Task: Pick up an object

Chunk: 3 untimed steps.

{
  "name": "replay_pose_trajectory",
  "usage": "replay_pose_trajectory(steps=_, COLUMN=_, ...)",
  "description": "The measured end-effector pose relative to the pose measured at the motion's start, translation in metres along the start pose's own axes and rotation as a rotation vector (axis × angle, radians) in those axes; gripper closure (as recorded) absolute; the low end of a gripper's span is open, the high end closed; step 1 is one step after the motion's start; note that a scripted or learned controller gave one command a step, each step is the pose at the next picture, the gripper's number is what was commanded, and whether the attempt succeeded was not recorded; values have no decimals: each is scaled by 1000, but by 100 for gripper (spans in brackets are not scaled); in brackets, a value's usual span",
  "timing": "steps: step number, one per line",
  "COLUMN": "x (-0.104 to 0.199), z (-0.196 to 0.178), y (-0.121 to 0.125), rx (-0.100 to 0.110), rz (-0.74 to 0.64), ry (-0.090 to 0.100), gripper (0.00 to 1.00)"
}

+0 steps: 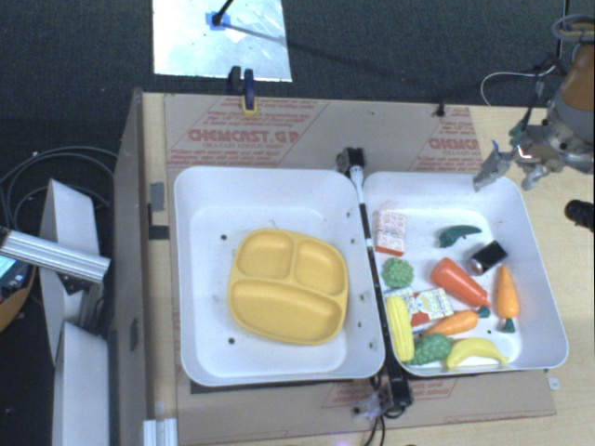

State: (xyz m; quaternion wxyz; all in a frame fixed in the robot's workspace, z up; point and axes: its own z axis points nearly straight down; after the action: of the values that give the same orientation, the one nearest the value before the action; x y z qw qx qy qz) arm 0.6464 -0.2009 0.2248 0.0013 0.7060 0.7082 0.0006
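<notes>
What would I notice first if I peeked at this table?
Probably the big yellow plastic tray with three sections, sitting alone in the left white bin. Next, the pile of colourful toy food in the right white bin, like the yellow corn cob and the yellow banana near its front edge. The robot's gripper hangs open above that bin's far right corner.

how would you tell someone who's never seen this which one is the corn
Look in the right bin, the one crowded with toy food, and go to its left wall beside the divider. The corn lies lengthwise along that wall near the front, just below a small broccoli. It is the pale yellow ridged cob, straight, unlike the smooth curved banana at the front edge.
</notes>
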Motion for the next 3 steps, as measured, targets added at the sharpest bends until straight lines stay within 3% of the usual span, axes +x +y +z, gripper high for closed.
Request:
replay_pose_trajectory(steps=1, x=35, z=141, y=-22, rx=1, rz=-1, ry=0, gripper=0)
replay_pose_trajectory(steps=2, x=31, z=140, y=-49, rx=2, rz=2, ry=0, gripper=0)
replay_pose_trajectory(steps=3, x=33, z=54, y=8, rx=-4, rz=-2, ry=-1, gripper=0)
